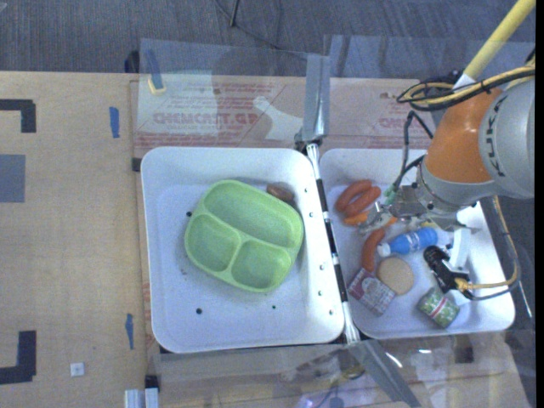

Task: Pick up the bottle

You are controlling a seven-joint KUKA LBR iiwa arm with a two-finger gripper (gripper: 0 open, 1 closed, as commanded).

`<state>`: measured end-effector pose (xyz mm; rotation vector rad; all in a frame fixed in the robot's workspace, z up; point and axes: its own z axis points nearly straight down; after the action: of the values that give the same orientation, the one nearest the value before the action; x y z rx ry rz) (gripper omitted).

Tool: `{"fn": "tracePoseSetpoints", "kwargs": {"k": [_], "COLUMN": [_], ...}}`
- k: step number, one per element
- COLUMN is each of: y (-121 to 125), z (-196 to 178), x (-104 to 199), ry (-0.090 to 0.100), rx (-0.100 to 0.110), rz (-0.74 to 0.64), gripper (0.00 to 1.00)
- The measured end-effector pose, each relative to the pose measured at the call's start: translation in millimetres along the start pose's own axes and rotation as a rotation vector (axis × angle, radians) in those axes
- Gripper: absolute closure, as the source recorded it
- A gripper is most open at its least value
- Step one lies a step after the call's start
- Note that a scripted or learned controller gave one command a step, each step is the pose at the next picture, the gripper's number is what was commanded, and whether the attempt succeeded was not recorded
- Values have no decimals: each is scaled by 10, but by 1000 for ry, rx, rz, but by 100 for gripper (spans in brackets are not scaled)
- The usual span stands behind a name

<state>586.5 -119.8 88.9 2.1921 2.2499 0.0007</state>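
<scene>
Bottle: a small blue bottle with a white cap, lying on its side in the right bin, about mid-bin. The cap end points toward the left bin.
Bottle's contact: it rests on the bin floor. Its blue end sits at the lower edge of the gripper, and I cannot tell whether the two touch.
Gripper: low over the right bin, just above the bottle in the view, partly hidden beneath the wrist.
Gripper state: cannot tell whether it is released or clenched. Nothing is visibly grasped.
Arm: grey with an orange band, reaching in from the right over the far right corner of the right bin.
Orange sausage: lies at a slant just left of the bottle's cap.
Red-orange hot dog: near the far left corner of the right bin, just left of the gripper.
Tan round disc: just below the bottle, close to it.
Red-and-white packet: beside the disc, near the bin's front left.
Green can: toward the front right of the right bin, tilted.
Left bin: holds a green divided plate lying at an angle.
Brown item: at the plate's far edge, partly hidden, too small to name.
Bench: pale brown surface beneath both bins.
</scene>
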Motion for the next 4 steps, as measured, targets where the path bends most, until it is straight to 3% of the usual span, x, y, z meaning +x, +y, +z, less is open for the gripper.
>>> {"fn": "tracePoseSetpoints", "kwargs": {"k": [1, 2, 3, 4], "y": [-435, -423, -195, -197], "z": [27, -77, 22, 30], "x": [-800, -805, -869, -864], "ry": [-1, -1, -2, 0], "rx": [-2, -6, -4, -4], "rz": [-24, -22, -140, -141], "gripper": [0, 100, 100, 0]}}
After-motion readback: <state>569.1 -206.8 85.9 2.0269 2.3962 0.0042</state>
